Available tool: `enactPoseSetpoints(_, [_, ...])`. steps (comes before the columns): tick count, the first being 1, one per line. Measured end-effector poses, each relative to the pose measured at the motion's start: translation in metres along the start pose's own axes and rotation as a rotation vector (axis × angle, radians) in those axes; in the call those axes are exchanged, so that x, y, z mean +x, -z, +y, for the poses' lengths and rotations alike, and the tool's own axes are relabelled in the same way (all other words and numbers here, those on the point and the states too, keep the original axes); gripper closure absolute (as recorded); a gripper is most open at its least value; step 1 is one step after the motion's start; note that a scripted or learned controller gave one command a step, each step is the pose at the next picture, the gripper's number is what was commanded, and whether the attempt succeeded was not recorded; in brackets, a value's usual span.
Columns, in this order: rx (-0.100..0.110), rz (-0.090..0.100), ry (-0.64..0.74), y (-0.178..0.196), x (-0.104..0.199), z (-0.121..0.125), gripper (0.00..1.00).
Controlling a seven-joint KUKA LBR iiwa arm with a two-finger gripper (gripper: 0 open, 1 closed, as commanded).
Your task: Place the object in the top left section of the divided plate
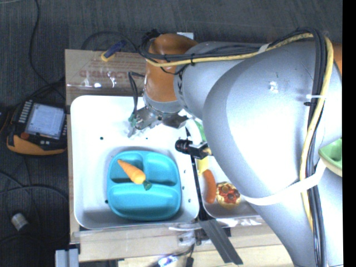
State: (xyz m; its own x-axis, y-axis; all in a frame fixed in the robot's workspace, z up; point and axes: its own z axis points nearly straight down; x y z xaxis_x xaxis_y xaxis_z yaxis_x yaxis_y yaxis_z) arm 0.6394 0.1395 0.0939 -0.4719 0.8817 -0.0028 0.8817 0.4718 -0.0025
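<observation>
A blue divided plate [146, 200] lies in the left white bin [89, 149], toward its front. An orange toy carrot [131, 171] lies slantwise in the plate's top left section, and its green stem end [147, 186] reaches the dividers at the plate's middle. My gripper [136, 127] hangs over the bin floor just behind the plate's back rim, a little above and apart from the carrot. Nothing hangs from it. The grey arm and its orange band [164, 74] cover the back of both bins.
In the right bin a brown sausage [209, 186] lies next to a round pizza-like toy [228, 194], with a yellow piece [203, 163] behind them. The arm hides most of that bin. A control pendant [41, 124] lies on the floor to the left.
</observation>
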Motion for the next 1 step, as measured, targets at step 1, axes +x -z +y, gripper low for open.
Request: enactPoseSetpoints(1, [-0.004, -0.001, -0.046, -0.0025, 0.0341, 0.0514, 1.00])
